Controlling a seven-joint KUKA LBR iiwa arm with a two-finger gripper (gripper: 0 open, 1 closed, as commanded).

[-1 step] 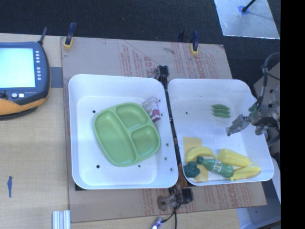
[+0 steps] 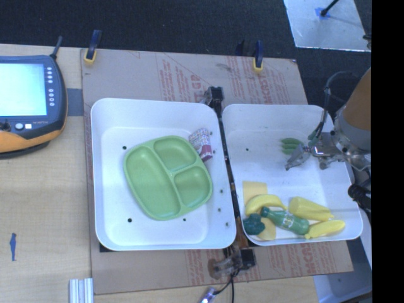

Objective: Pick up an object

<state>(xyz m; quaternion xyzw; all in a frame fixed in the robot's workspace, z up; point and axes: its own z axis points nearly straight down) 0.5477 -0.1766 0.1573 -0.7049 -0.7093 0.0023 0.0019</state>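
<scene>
Setting: robotics lab bench.
Evidence, 9 o'clock: orange-and-grey handheld control pendant with lit screen [image 2: 26,103].
Evidence, 12 o'clock: blue spring clamps [image 2: 258,54] pinning brown cardboard sheet [image 2: 164,74].
Evidence, centre: two shallow white plastic bins [image 2: 107,169].

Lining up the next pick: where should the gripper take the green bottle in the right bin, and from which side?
Grip the green bottle at mid-body, coming straight down with fingers across its narrow width. It lies flat, wedged among the yellow pieces, with a banana at its neck end and a yellow pepper beside it, so side approaches look blocked. The gripper sits farther back in the bin.
</scene>
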